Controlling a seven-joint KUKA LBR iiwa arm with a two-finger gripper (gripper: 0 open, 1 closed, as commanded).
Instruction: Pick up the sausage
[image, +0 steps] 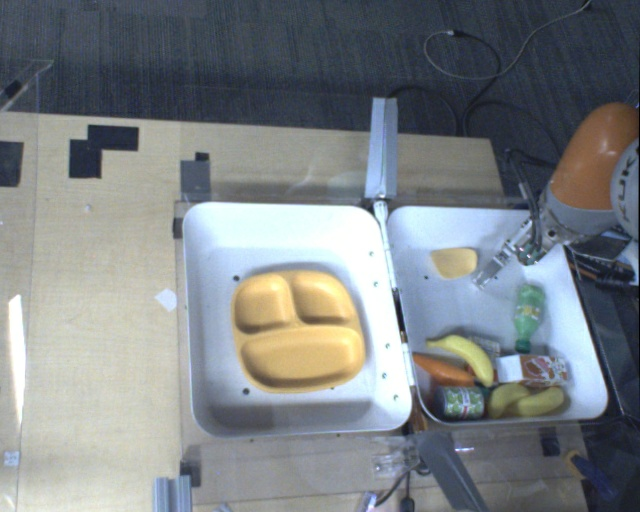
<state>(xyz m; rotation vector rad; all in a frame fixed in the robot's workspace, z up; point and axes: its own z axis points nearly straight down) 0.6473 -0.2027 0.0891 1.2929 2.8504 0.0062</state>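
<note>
The sausage (443, 368) is an orange-red stick lying near the front left of the right bin (590, 350), just under a banana (466, 352). My gripper (490, 271) hangs over the back part of that bin, right of a pale yellow piece (455, 262). It is well behind the sausage and apart from it, with nothing seen in it. The grey arm with its orange band (592, 160) reaches in from the right.
A green bottle (530, 310) lies right of the gripper. At the bin's front are a green can (462, 402), a red and white carton (544, 370) and yellow-green fruit (527, 400). The left bin (210, 240) holds a yellow divided tray (298, 330).
</note>
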